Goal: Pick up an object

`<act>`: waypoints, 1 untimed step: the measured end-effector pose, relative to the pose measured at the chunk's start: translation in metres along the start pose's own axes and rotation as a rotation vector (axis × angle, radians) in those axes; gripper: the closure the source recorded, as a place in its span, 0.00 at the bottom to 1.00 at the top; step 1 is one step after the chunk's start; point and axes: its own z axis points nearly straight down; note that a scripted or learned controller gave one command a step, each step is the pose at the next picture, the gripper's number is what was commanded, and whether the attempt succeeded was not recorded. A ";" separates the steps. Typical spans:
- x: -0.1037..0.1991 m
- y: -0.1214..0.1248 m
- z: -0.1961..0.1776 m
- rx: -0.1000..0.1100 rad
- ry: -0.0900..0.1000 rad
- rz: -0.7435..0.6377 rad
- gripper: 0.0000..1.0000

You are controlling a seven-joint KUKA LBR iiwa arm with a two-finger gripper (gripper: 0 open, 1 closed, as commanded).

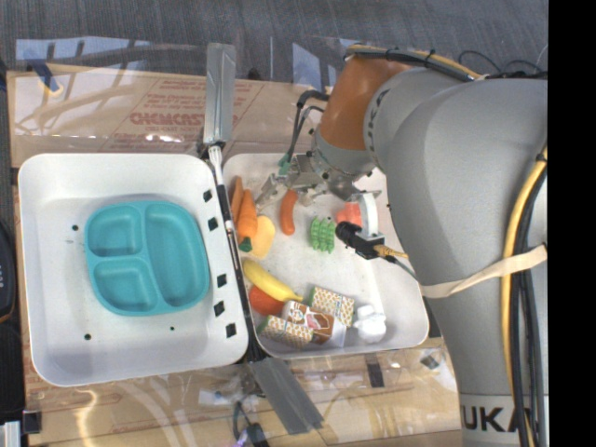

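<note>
My gripper [294, 182] hangs over the far end of the right bin [410, 296], below the orange wrist band. It looks open, its fingers spread to either side of the top end of a red-orange sausage [288, 214] that lies on the bin floor. I cannot tell whether they touch it. Next to the sausage are a green studded block [322, 235] on the right and an orange carrot [245, 214] on the left.
The right bin also holds a yellow piece [264, 237], a banana [270, 280], a red fruit [263, 299], two small printed boxes [300, 325], a white bottle [371, 324] and a red item [349, 214]. A teal divided plate [146, 254] lies in the left bin [37, 250].
</note>
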 end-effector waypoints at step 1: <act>0.002 0.001 -0.010 0.002 0.000 -0.008 1.00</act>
